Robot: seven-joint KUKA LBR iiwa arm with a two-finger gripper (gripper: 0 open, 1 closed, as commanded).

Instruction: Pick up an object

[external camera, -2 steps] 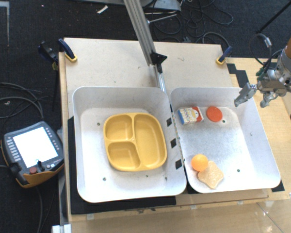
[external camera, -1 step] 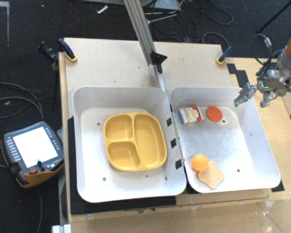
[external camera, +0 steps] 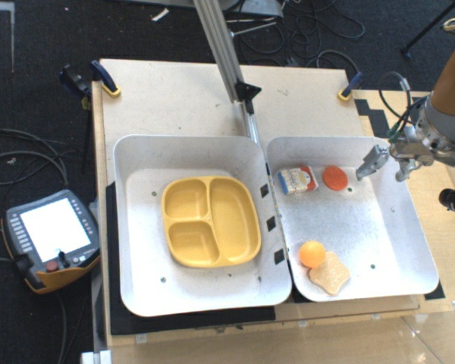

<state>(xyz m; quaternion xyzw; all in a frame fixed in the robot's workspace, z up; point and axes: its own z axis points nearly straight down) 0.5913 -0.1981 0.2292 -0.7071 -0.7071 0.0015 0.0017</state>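
Overhead, gripper (external camera: 387, 166) hangs spread above right bin (external camera: 409, 226).

A dark carpeted floor (external camera: 38, 67) surrounds the pale beige board worktop (external camera: 182, 97). Black cables (external camera: 318, 21) snake across the floor at the top, and more cables trail at the left. A grey handheld control pendant with a bright screen (external camera: 49, 237) lies on the floor beside the worktop's left edge. A slanted aluminium pole (external camera: 220, 40) rises from the worktop's middle.

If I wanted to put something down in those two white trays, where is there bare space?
Right bin: the bare middle, between the small carton and red disc at the back and the orange ball touching the tan piece in front. Left bin: just the margins around the yellow divided plate.
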